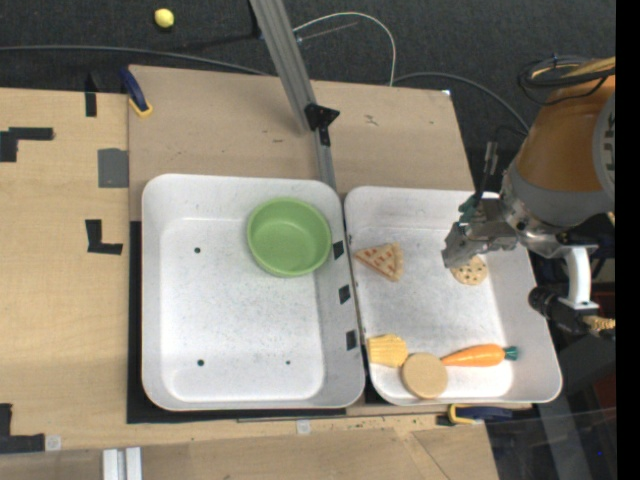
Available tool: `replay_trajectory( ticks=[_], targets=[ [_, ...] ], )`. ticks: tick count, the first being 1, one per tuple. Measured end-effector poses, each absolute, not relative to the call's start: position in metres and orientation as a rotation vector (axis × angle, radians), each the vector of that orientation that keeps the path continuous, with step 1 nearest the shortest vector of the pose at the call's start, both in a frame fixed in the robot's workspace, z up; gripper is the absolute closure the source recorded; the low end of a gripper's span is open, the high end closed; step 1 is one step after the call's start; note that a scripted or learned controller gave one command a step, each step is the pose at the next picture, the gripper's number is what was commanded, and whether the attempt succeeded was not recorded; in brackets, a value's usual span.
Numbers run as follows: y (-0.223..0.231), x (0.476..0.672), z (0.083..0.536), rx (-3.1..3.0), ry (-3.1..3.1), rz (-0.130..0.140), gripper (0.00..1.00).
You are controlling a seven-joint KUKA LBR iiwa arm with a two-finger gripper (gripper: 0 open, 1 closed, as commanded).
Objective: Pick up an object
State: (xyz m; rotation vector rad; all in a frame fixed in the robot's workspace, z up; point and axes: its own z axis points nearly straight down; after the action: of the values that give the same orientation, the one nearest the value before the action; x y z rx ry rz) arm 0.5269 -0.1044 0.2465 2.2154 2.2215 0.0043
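Observation:
My gripper [463, 256] hangs low over the right part of the right bin [430, 208], directly above a round tan cookie [469, 272] that peeks out beneath it. A waffle-patterned wedge [381, 261] lies to its left. Along the bin's front lie an orange carrot [474, 356], a round tan disc [425, 376] and a yellow piece [387, 349]. A green bowl [289, 236] sits in the left bin [200, 368] at its back right.
A grey pole [285, 53] slants down to the divider between the bins. Cables cross the dark floor behind the bench. A small yellow ball [164, 17] lies on the floor at the back left.

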Motion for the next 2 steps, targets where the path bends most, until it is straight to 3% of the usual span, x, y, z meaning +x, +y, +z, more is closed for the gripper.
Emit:
replay_trajectory(
  ticks=[2],
  targets=[
    [-0.009,0.604,0.237,2.215,2.229,0.000,1.00]
  ],
)
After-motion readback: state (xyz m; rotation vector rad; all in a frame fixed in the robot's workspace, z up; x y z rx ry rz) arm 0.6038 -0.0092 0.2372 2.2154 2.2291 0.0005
